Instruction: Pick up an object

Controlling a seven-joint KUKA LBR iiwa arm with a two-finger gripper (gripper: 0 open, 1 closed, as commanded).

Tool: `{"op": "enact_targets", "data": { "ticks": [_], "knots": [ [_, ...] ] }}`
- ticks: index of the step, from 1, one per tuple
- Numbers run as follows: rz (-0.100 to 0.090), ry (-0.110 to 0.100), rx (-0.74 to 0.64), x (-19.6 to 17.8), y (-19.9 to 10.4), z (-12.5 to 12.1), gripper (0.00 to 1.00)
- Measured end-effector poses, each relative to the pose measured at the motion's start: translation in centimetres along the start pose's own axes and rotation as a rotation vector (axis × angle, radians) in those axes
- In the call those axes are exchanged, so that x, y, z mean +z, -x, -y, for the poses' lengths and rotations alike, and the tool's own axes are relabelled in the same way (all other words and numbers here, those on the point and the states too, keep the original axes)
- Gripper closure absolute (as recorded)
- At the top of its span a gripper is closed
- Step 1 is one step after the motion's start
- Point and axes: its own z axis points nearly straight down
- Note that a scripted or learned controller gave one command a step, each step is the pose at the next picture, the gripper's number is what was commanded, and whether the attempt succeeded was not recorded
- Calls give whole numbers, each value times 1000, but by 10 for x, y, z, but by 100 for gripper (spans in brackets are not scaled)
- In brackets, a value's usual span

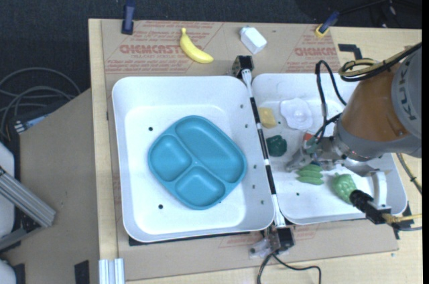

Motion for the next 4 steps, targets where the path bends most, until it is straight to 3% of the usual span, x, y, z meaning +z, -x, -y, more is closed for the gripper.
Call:
{"op": "enact_targets", "data": {
  "ticks": [1, 2, 3, 4],
  "knots": [
    [1, 4, 0, -10, 0, -1, 100],
    [1, 3, 0, -10, 0, -1, 0],
    [1, 4, -1, -3, 25, 29, 0],
    [2, 5, 0, -12, 24, 29, 100]
  ]
}}
